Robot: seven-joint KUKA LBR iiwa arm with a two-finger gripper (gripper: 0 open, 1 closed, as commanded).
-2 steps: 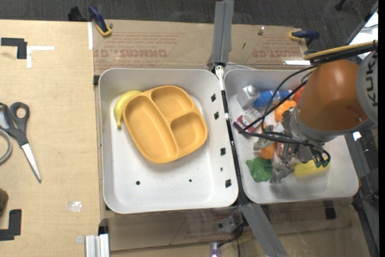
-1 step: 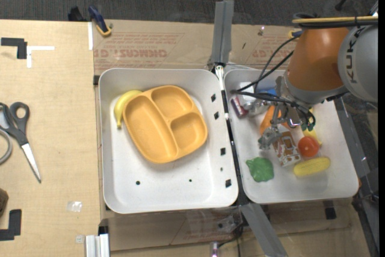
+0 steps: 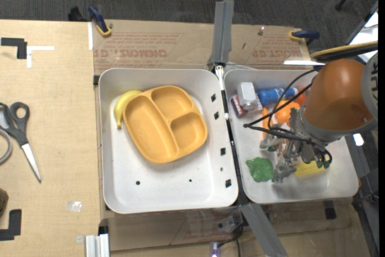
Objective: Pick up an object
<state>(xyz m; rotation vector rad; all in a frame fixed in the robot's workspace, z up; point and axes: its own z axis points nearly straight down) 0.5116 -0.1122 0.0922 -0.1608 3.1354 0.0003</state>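
My gripper [image 3: 281, 170] is low in the right bin [image 3: 337, 189], near its front. It stands between a green toy [image 3: 260, 169] on its left and a yellow block [image 3: 311, 170] on its right, close to both. Behind it lie a white and red box [image 3: 244, 97], a blue bottle [image 3: 274, 95] and an orange item [image 3: 281, 115], partly hidden by cables. The arm's orange band [image 3: 338, 96] covers the bin's right part.
The left bin [image 3: 120, 189] holds an orange divided plate [image 3: 165, 123] with a banana [image 3: 123, 104] tucked under its left rim. Scissors [image 3: 23, 135] lie on the bench at far left. A grey post [image 3: 222, 33] rises behind the bins.
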